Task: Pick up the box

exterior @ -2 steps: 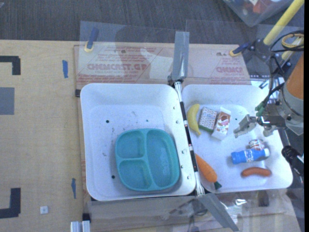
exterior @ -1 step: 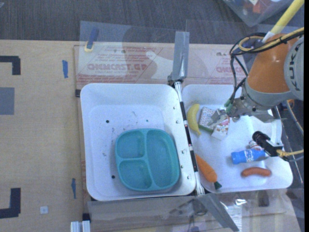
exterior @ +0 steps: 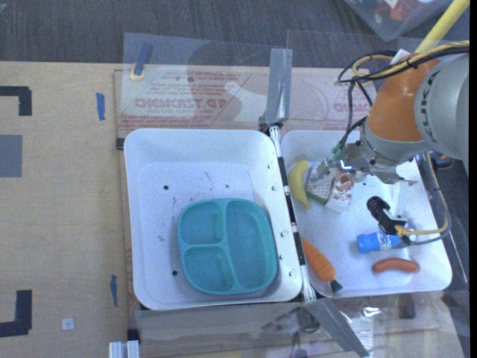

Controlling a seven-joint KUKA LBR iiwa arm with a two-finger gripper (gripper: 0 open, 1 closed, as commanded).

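Reaching in from the right, the gripper (exterior: 332, 168) hung low over the far left part of the right bin (exterior: 356, 271). We could not tell whether it was open or closed, because the wrist covered it from above. On the grey arm (exterior: 447, 103), beside the orange band, we read the letters "KU" and no more.

The box (exterior: 337, 192) lay just under the gripper, on its near side, touching it or nearly so; we could not tell which. It was a small pale carton, tilted, with a green patch on its left part and red print on its right. That print was too small for us to read.

Against the box's left side, by the bin's left wall, sat a yellow fruit (exterior: 298, 181). An orange carrot (exterior: 318, 261) lay along the same wall toward the near left corner. Toward the near right corner lay a blue item (exterior: 375, 242) and, closer to the near edge, a reddish sausage (exterior: 395, 265); both were well apart from the box.

In the left bin (exterior: 149, 170) a teal three-compartment plate (exterior: 226, 246) rested toward the near right corner. Behind both bins a cardboard sheet (exterior: 186, 95) carried faint red lettering that we could not make out. On the tan bench (exterior: 59, 200), left of the bins, we noted black corner marks and a short strip of blue tape (exterior: 100, 107).
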